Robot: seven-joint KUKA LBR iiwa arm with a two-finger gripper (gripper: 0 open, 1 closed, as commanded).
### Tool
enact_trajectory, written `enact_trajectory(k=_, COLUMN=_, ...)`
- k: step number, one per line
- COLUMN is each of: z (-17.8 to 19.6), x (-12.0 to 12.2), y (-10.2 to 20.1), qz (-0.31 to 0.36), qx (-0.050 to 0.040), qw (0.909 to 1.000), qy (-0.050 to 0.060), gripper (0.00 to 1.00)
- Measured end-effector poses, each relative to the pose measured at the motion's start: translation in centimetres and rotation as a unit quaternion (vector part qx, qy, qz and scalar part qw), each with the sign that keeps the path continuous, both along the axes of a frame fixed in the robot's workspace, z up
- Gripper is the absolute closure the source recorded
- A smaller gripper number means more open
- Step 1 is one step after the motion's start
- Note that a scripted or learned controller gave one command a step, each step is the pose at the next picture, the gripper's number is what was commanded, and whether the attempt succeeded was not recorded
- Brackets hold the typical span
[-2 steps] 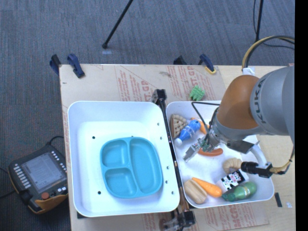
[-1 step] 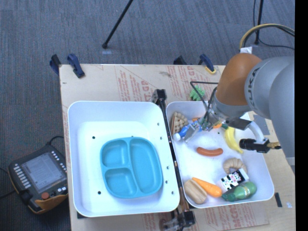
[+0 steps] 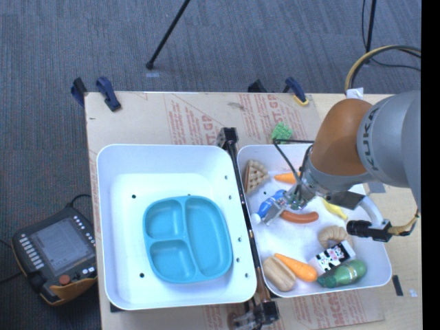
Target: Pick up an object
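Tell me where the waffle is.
The waffle lies in the right bin, at its upper-left corner in the camera view, against the wall beside the left bin, just left of the gripper.

Two white bins (image 3: 110, 184) on a tan bench (image 3: 172, 115) printed with red lettering; the left one carries a light blue divided plate (image 3: 187, 238). Just left of the fingers (image 3: 297, 199) lies a blue-and-white tube (image 3: 269, 206); just below them a red-orange sausage (image 3: 300, 217); above left a tan criss-cross waffle (image 3: 255, 175). Farther below — an orange carrot (image 3: 295, 267), a black-and-white patterned block (image 3: 334, 256), a green vegetable (image 3: 344, 274); the arm (image 3: 357, 139) grey with an orange band.
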State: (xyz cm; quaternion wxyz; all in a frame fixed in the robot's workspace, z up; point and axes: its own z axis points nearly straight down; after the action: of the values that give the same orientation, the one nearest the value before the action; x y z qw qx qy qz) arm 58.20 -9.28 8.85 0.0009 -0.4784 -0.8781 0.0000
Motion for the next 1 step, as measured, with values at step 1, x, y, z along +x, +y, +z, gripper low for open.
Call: enact_trajectory(k=1, z=-0.05, x=0.93, y=0.44, qz=-0.074, qx=-0.0012, qw=0.9972, qy=-0.001, gripper=0.00)
